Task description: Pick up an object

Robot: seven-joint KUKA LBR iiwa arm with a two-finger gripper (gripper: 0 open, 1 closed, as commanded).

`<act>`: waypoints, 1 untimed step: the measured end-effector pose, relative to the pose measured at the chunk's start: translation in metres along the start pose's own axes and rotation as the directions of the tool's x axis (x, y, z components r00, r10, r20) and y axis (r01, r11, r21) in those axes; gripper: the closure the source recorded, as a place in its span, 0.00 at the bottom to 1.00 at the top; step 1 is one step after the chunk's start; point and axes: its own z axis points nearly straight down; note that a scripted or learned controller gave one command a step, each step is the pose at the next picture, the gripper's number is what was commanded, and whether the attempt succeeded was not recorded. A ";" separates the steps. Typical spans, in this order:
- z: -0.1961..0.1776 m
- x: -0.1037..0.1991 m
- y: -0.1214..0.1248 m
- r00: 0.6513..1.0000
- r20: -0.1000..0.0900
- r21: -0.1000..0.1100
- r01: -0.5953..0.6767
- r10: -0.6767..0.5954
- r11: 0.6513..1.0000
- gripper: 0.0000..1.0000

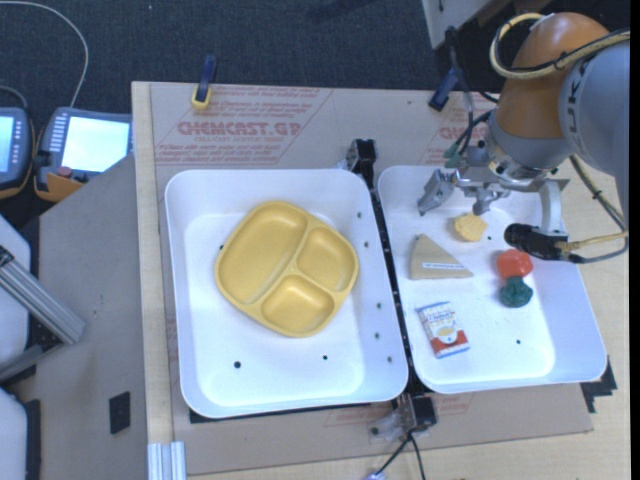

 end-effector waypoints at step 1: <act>0.051 0.001 -0.010 1.000 0.000 0.000 0.000 0.000 1.000 0.00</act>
